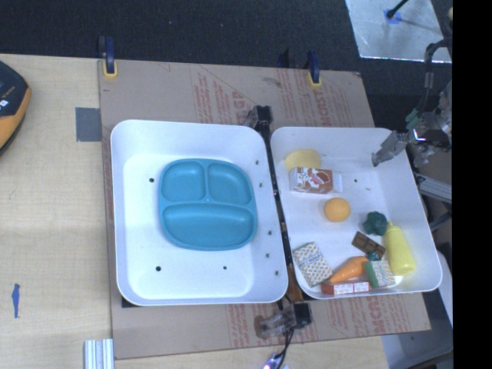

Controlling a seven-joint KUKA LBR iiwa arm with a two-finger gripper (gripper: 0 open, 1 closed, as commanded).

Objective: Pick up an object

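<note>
Status: the pick is not yet made. The gripper [387, 149] sits at the upper right corner of the right bin [347, 138], at or just over its rim, with the arm entering from the right edge. Nothing is seen between its fingers, and how wide the tool stands cannot be told from this angle. No object is lifted; every item lies on the bin floor. By judgement, the whole of the work remains: choose an item, descend, close, raise.

Candidate items all lie in the right bin. The yellow bottle [399, 250] rests on its side near the right wall, its long axis running roughly top to bottom of the view, tilted slightly, narrower end toward the top. The carrot [347, 270] lies near the lower edge, long axis slanting, pointed end toward the lower left. The orange ball [337, 210] sits near the middle and has no long axis. The snack packet [312, 180] lies flat, long side left to right, touching the yellow block [303, 159] above it. The green lump [375, 222] sits just above the bottle.

The left bin [123, 206] holds a blue divided plate [207, 204].
</note>
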